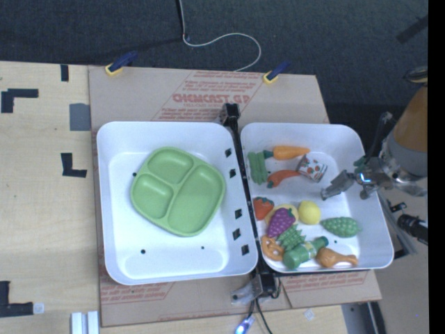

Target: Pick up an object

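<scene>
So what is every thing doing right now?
Gripper: hovering over the right bin, holding nothing I can see.
Green plate: lying flat in the left bin, nothing on it.
Toy foods: lying loose in the right bin.
Lemon: resting among them, untouched.

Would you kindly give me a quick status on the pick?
End effector over right bin, nothing seen held. Nearest: yellow lemon, green bumpy fruit. Toys crowded close together.
</scene>
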Available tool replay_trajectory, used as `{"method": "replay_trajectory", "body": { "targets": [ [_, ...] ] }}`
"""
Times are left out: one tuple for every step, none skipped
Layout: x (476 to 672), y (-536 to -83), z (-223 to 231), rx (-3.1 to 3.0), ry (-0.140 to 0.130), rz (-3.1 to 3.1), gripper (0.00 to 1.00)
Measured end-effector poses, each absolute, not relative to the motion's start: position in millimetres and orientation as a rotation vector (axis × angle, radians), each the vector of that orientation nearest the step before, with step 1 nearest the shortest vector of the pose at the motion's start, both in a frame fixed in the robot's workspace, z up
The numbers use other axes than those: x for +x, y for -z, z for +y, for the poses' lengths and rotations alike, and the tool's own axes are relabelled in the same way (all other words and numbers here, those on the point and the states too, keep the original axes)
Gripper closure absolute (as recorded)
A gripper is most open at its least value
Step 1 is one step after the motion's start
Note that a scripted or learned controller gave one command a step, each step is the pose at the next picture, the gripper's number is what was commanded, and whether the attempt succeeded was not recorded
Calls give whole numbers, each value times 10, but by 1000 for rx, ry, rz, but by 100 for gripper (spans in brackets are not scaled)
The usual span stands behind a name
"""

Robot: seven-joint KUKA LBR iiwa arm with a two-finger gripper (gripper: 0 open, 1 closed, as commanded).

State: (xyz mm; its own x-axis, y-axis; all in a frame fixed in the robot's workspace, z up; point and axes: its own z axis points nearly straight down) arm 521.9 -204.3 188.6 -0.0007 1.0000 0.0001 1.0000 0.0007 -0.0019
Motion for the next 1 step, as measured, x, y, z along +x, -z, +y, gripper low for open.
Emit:
{"method": "replay_trajectory", "body": {
  "targets": [
    [5724,-2290,-1508,-2215,5,-2233,0]
  ]
}}
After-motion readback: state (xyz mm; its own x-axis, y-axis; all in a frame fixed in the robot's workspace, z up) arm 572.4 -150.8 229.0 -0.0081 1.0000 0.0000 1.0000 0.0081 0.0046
